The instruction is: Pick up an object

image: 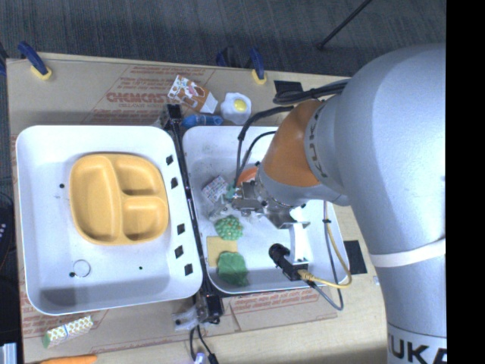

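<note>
This is a robotics lab or test cell, not a home: a large grey industrial arm (394, 173) with an orange band reaches in from three o'clock over a bench (114, 89) lined with printed brown cardboard. The cardboard is pinned by blue spring clamps (35, 61) at eleven and twelve o'clock, and two shallow white bins (30, 226) sit side by side at the centre, joined by black clips. Loose black and yellow cables (333, 279) trail at five o'clock, and dark carpet (151, 14) runs along twelve o'clock.

Grey arm (394, 165) reaches in from the right – wrist bent down, jaws seemingly hidden beneath it
</note>
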Available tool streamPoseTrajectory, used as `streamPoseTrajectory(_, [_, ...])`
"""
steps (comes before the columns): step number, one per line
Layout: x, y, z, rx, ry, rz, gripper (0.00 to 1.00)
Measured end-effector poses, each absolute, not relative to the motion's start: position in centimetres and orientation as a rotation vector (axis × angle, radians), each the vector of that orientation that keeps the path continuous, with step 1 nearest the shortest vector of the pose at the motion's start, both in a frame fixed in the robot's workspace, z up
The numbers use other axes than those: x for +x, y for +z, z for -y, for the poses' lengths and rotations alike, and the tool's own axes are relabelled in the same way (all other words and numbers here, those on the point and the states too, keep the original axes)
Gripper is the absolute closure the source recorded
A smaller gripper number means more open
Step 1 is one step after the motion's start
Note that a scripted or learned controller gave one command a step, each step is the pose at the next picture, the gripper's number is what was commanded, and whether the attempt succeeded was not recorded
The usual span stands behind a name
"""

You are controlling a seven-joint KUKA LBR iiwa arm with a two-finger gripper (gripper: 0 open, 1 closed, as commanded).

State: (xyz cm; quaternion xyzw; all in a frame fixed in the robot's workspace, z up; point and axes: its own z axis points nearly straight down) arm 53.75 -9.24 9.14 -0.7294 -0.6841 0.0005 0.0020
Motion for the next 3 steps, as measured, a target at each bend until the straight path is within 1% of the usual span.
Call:
streamPoseTrajectory(1, [59.8, 9.2, 9.3, -2.531, 0.003, 1.857, 0.0])
streamPoseTrajectory(2, [59.8, 10.1, 9.1, -2.52, 0.007, 1.864, 1.0])
streamPoseTrajectory(3, [55.1, 24.9, 8.6, -2.421, 0.001, 2.0, 1.0])
